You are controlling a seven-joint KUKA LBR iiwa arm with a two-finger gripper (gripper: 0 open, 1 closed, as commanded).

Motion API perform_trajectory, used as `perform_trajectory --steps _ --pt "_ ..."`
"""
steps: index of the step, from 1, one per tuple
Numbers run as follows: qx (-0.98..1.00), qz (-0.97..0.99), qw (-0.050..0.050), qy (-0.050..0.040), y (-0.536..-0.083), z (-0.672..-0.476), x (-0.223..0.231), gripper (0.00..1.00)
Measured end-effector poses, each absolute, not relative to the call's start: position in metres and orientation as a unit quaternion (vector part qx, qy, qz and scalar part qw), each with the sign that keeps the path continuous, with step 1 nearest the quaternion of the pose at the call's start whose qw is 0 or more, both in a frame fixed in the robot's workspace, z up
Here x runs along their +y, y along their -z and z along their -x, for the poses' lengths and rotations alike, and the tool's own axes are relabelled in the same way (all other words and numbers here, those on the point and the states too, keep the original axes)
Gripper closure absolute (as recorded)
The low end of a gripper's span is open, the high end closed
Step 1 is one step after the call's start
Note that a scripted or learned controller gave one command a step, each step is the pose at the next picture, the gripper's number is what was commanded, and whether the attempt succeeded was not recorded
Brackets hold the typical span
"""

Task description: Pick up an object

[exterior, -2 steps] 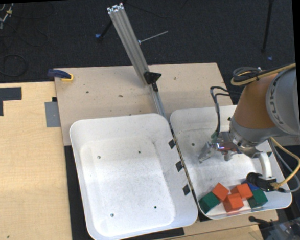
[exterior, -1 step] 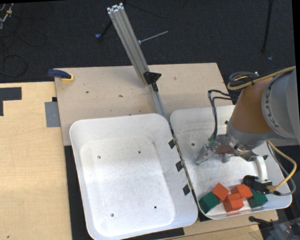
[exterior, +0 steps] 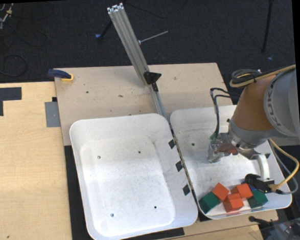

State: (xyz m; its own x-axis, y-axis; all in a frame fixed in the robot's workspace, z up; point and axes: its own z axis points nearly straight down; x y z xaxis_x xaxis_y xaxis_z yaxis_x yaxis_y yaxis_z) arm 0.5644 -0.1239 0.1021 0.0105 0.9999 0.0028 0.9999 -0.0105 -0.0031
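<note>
Several small blocks lie bunched in the front right corner of the right bin: an orange block, a green block, two more orange blocks, another green block and a bit of blue. My gripper hangs low over the middle of the right bin, behind the blocks and apart from them. A small reddish patch shows at the gripper; I cannot tell whether it is a block or part of the tool.
The left bin sits beside the right one, with black clips along the shared wall. A slanted aluminium bar rises behind the bins. The arm's orange band and cables overhang the right bin's right side.
</note>
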Motion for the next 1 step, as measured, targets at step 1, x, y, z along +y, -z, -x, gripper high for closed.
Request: perform_trajectory --steps 1 --pt "-0.708 0.707 -0.001 0.001 -0.1646 -0.5656 -0.1212 1.0"
